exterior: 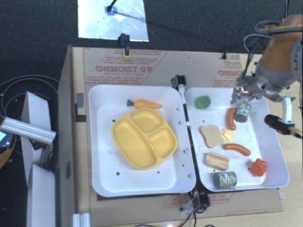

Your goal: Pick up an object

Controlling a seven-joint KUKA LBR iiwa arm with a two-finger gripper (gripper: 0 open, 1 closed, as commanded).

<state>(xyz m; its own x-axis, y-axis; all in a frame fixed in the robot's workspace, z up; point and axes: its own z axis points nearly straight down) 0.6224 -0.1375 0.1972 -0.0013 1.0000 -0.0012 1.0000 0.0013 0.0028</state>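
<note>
1. Nearest my camera, in the right bin point(279, 167), I see a small can point(224, 179) lying on its side along the front wall, its long axis running left to right.
2. Just behind the can lies a bread roll point(217, 161), long axis also roughly left to right; a red pepper point(258, 167) sits to its right, near the bin's front right corner.
3. Mid-bin, a sausage point(236, 149) lies with its long axis left to right, tilted slightly down to the right. A slice of bread point(211, 135) lies flat to its left, with a small yellow piece point(227, 135) touching the slice's right edge.
4. Farther back, a second sausage point(230, 118) lies with its long axis near to far. Just beside it on the right is a second small can point(242, 114), tilted.
5. The tool point(242, 98) hangs directly over that second can; I cannot tell how far its fingers are spread, nor whether they touch the can.
6. The arm point(279, 51) enters from the right, its orange band above the wrist, reaching down and to the left.
7. A green broccoli piece point(202, 102) rests near the right bin's back left corner.
8. In the left bin point(106, 174), a yellow divided plate point(144, 138) lies flat; behind it a carrot point(147, 104) points right.
</note>
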